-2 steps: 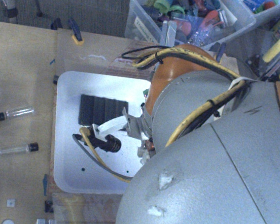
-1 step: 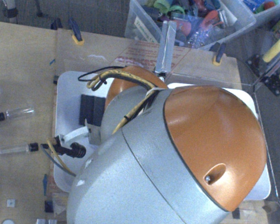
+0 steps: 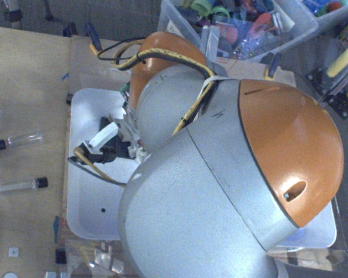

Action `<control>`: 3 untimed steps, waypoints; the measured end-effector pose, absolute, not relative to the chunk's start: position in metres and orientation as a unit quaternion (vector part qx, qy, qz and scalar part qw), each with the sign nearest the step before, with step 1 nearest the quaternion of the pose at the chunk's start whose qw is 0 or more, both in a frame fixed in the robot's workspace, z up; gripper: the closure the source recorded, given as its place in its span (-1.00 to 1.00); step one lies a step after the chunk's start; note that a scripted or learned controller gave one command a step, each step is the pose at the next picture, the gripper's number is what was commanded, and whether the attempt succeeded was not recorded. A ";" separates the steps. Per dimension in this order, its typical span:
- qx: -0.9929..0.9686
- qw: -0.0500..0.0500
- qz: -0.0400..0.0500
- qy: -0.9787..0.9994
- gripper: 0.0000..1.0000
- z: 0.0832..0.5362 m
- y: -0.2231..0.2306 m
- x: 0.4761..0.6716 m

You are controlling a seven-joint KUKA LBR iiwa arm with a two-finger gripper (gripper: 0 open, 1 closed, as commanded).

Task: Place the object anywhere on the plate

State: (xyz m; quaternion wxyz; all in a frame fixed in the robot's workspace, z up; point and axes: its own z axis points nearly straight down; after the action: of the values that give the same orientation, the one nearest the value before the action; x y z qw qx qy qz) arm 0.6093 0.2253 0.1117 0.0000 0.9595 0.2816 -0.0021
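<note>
Table (image 3: pixel 25 65): clear vials (image 3: pixel 23 183) with black caps lie scattered at left.
White bin (image 3: pixel 78 218): just right of the vials; small dark speck (image 3: pixel 103 209) on its floor.
End effector (image 3: pixel 127 134): low over the white bin; how far open cannot be told.
Location of object: cannot be told.
Arm (image 3: pixel 218 192): grey and orange, covers centre and right.
Clear tub (image 3: pixel 179 2): behind the arm, holding coloured items.

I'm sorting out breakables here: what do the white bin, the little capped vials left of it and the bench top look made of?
The white bin: likely plastic, smooth and matte, with rounded moulded corners. The vials: clear glass or plastic, cannot tell which; see-through bodies, black caps. The bench top: probably wood or plywood, pale tan, dull.
</note>
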 end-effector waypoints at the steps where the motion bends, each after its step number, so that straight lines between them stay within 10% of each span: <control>1: 0.902 0.000 -0.002 0.431 1.00 0.137 0.226 0.651; 3: 0.474 -0.001 -0.001 0.881 1.00 0.126 0.225 0.596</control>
State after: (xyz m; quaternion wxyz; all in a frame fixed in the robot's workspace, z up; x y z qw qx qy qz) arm 0.5964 0.2252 0.1256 -0.0014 0.4736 0.8808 -0.0012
